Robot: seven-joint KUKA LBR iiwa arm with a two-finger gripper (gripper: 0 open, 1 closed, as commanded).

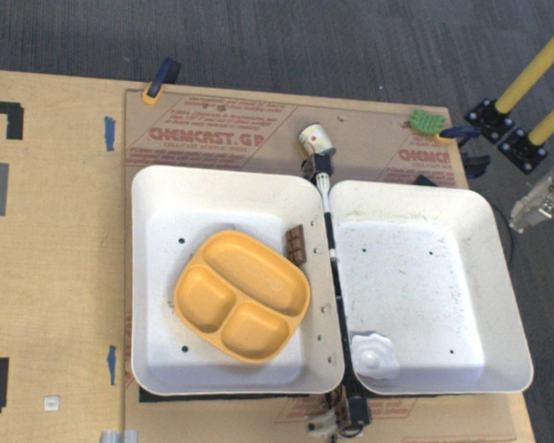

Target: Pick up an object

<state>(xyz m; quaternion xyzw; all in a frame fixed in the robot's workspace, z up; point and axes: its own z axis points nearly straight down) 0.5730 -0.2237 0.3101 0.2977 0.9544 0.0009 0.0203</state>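
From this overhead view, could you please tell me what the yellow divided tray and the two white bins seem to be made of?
The yellow divided tray looks like moulded plastic: uniform colour, rounded compartments, a soft satin sheen. The left bin and right bin look like thin formed plastic, matte white with rolled rims, though coated metal cannot be ruled out.

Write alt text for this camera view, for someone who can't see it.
Two shallow white bins sit side by side on a bench, seen from above. The left bin holds a yellow divided tray and a small brown block; the right bin holds a small white object near its front left corner.
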